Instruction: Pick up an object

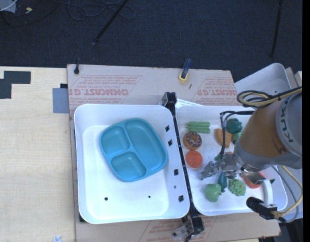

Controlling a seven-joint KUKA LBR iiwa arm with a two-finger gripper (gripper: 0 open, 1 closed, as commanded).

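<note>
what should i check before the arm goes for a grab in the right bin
1. End effector over the right bin: ok, it sits low among the toy food.
2. Something between its fingers: cannot tell, the wrist hides the tips.
3. Targets within reach: ok, green pepper and broccoli lie just below it, orange tomato to its left.
4. Room around the target: not ok, pepper, broccoli and end effector are crowded together.
5. Other items out of the way: ok, donut and green bean pod lie farther up the bin.
6. Blue divided plate in the left bin: ok, apart from the arm.
</note>
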